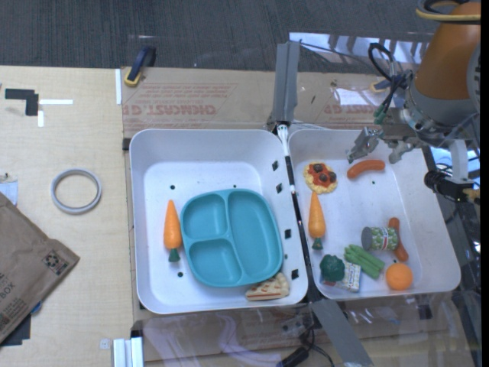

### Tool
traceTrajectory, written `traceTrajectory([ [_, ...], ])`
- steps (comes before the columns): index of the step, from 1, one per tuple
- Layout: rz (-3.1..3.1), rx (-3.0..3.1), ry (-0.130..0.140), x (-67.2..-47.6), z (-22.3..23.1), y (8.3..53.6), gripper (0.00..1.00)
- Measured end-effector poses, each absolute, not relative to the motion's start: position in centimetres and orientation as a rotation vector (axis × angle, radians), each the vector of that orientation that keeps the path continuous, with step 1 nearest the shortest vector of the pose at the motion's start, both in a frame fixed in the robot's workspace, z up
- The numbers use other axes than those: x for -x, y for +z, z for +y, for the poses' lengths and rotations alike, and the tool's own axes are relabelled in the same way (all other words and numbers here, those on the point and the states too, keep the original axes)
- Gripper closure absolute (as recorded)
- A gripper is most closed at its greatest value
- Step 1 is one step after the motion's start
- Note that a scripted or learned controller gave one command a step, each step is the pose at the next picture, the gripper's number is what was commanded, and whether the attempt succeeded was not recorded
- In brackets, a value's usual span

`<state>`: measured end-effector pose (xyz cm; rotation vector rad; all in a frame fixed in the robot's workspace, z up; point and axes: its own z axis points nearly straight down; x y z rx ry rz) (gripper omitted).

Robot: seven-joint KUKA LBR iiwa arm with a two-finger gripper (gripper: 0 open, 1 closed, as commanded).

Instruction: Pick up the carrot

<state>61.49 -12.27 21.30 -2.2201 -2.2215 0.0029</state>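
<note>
Pale wooden tabletop (69, 136) carries two bins; the nearer carrot (316, 219) lies at nine o'clock in the right bin (428, 205), a second carrot (172, 226) left; looks light, rigid, smooth, best pinched mid-body; claw (380, 145) spread apart, holding nothing

fixed overhead camera, slanted down, both bins (145, 228)

Evenly and brightly lit from above, with soft, short shadows under the teal tray (229, 237) and along the inner walls of the white bins (141, 228). Bluish-white glare on the shiny surface behind the right bin (348, 48). Slightly soft overall, grainy on the dark floor, faintly blurred around the arm (447, 60) at upper right.
</note>
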Motion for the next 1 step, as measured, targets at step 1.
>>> traceTrajectory([
  [1, -2.513, 1.884, 0.002, -59.73, -9.85, 9.6, 0.0],
])
